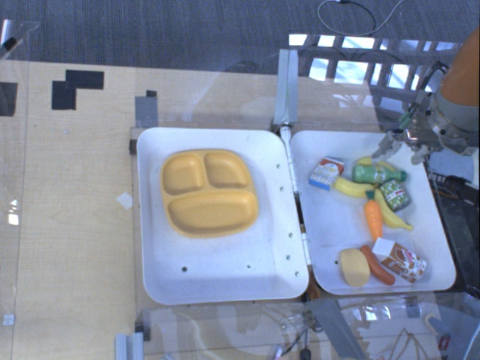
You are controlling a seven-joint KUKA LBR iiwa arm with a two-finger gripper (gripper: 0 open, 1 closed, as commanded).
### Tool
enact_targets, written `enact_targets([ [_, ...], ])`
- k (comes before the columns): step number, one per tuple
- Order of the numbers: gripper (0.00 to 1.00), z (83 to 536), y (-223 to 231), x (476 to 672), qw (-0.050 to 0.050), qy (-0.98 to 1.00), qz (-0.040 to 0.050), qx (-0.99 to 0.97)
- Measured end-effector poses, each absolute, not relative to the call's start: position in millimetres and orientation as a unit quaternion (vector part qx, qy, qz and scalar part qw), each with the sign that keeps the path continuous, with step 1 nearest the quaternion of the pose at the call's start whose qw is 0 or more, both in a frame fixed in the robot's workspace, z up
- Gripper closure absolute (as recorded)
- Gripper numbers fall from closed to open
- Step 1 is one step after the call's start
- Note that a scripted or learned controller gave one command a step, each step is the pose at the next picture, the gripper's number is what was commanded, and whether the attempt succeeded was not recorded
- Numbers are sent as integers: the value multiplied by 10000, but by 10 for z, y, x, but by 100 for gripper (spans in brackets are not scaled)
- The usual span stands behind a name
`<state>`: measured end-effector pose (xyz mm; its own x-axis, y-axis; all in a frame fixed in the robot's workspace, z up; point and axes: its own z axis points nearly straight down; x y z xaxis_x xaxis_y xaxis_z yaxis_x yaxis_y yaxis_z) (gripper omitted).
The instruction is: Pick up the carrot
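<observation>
The carrot is a short orange piece lying in the right bin, just left of a banana's lower end and below a green can. My gripper hangs over the far right corner of that bin, well beyond the carrot and above a green bottle. Its two fingers stand apart, open, with nothing between them.
The right bin also holds a small juice carton, two bananas, a yellow potato-like piece, a sausage and a snack packet. A yellow divided plate lies in the left bin.
</observation>
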<state>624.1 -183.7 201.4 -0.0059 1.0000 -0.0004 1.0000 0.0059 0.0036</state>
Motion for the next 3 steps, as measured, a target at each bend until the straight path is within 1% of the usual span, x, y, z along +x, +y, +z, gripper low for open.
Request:
enact_targets([
  [1, 0, 891, -1844, 6069, 60, 8783, 22, 4781],
  [2, 100, 1040, -1831, 6114, 127, 8785, 52, 4776],
  [3, 0, 1031, -1832, 6108, 118, 8785, 48, 4776],
])
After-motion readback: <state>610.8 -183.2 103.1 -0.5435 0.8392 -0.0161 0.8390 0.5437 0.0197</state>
